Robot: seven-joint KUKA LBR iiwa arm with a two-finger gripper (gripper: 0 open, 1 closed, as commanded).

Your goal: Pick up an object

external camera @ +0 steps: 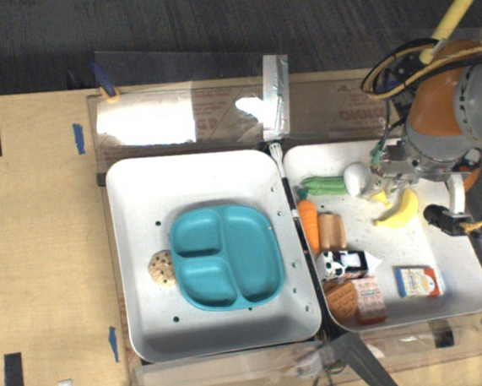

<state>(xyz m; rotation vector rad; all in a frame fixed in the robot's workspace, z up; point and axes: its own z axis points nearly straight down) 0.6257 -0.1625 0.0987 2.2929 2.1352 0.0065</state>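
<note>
Banana (398,208) lay in right bin (463,294), at 2 o'clock from bin middle, untouched. Gripper (387,169) hovered just above it at 12 o'clock; finger state could not be told. Pick not yet done.

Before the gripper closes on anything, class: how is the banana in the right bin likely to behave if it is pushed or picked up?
The banana is curved, so a push would probably spin it rather than roll it. Its skin looks smooth, so it may slip from the gripper poised right above it. It looks like a toy, probably light and stiff.
</note>
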